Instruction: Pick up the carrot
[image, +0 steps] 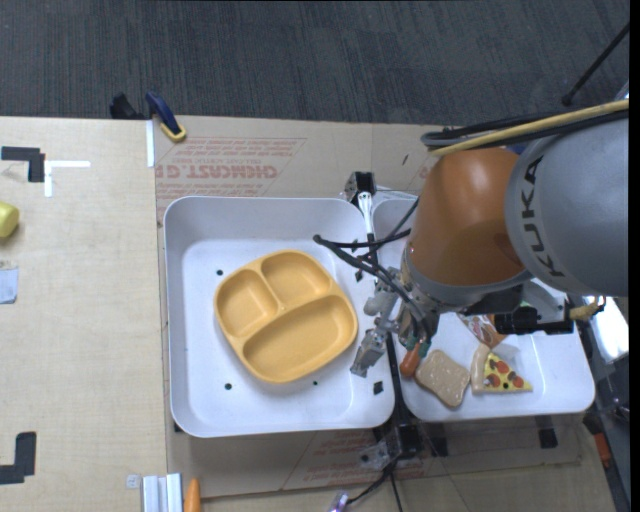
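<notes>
Nearest the camera, at the bottom of the right bin (560, 400), a slice of toast (443, 378) lies beside a pizza slice (499, 372), with the toast at about nine o'clock from the pizza. Just beyond the toast, at about ten o'clock from it, the carrot (409, 361) shows as a small orange-red end against the bin's left wall, partly hidden under the tool. The gripper (385, 335) hangs right over that spot, near the wall shared by the two bins, and whether it is clenched or released cannot be told from here. The carrot appears to rest on the bin floor, so the pick looks not yet done: grasp and lift remain, by this reading. At nine o'clock from the gripper, a yellow divided plate (287, 316) sits in the left bin (190, 330). Farthest back, the arm's orange band (465, 220) bulks over the right bin.
</notes>
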